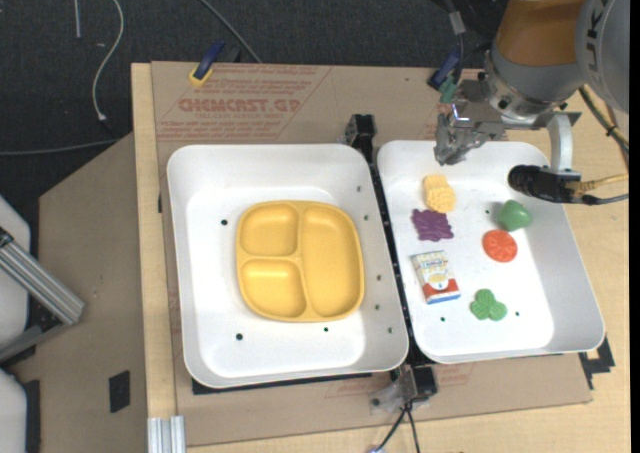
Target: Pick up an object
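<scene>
Two white bins sit side by side on the worktop (150, 241). The left bin (190, 181) carries a yellow divided plate (299, 261). The right bin (570, 291) holds the loose pickables: a yellow corn-like piece (438, 193), a purple grape-like bunch (432, 225), a small printed carton (435, 276), a red tomato-like piece (500, 246), a green round piece (515, 215) and a green leafy piece (489, 306). All lie flat on the bin floor, apart from one another except the corn piece and the purple bunch, which sit just beside each other.

The pincer (455, 146) hangs over the far edge of the right bin, near its back left corner, just beyond the corn piece. Nothing is visible between its tips. Whether the tips are spread or pressed together: cannot tell, too small and dark against the rim. A black part (540, 181) juts from the arm over the right side of the bin, close to the green round piece.

Progress: judged as early stage. No object is lifted and none is gripped; every item rests in the bin. What is left looks like everything: choose a target, likely the corn piece as the nearest, descend, close, lift.
</scene>
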Robot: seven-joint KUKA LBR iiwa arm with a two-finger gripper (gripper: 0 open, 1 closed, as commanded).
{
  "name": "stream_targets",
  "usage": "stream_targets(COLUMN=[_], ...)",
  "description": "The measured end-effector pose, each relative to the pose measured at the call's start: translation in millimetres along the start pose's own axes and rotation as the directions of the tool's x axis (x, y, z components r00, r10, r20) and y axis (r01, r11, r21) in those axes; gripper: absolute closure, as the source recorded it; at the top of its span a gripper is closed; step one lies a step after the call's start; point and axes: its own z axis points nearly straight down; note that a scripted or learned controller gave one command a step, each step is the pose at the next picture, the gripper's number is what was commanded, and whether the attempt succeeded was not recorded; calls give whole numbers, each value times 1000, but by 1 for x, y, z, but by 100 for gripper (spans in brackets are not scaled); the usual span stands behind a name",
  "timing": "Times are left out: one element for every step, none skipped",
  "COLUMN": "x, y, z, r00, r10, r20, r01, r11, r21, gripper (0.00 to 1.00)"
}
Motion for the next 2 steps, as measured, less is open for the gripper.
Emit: stream_targets(x=[62, 113], y=[3, 4], z=[4, 3], r00=[1000, 1000], r10=[1, 1], r20=[0, 1], r01=[-1, -1], r11=[1000, 1000], r21=[0, -4], gripper=[100, 100])
